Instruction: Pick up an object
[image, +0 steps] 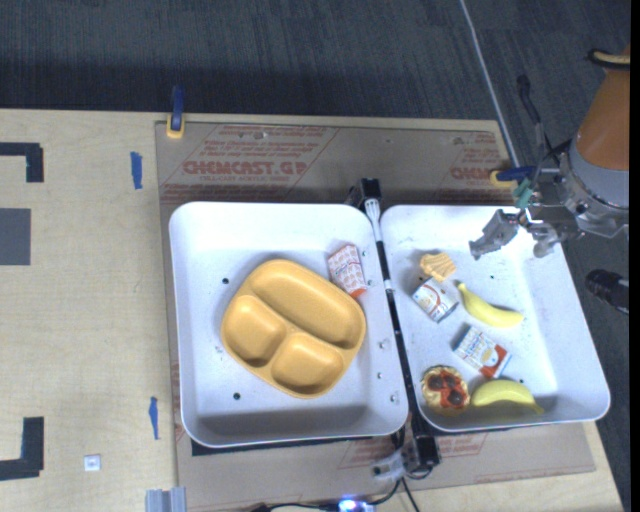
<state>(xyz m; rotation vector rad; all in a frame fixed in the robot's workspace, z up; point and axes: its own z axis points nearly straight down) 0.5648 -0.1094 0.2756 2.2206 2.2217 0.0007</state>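
Down at the near edge of the right bin (590, 385) sit a small pizza-looking toy (445, 388) and a banana (507, 396), pretty much touching each other. Just behind them is a little white and blue carton (481, 351), lying tilted. Further back there's a second banana (488, 308) – laid on a slant – with a small can (434, 299) on its side just left of it, and a pale yellow ridged piece (437, 265) just behind the can. All of that is loose on the bin floor, nothing lifted.

Next door, the left bin (190, 300) holds a big yellow divided tray (291, 326) with three compartments, sitting at an angle in the middle. A small red and white packet (346, 268) lies just beside its far right corner, near the wall between the bins.

Now the arm – it comes in from the right, orange band up top, grey wrist below. The gripper (518, 234) hangs over the far part of the right bin, well apart from the toys. Its fingers look spread with nothing between them.
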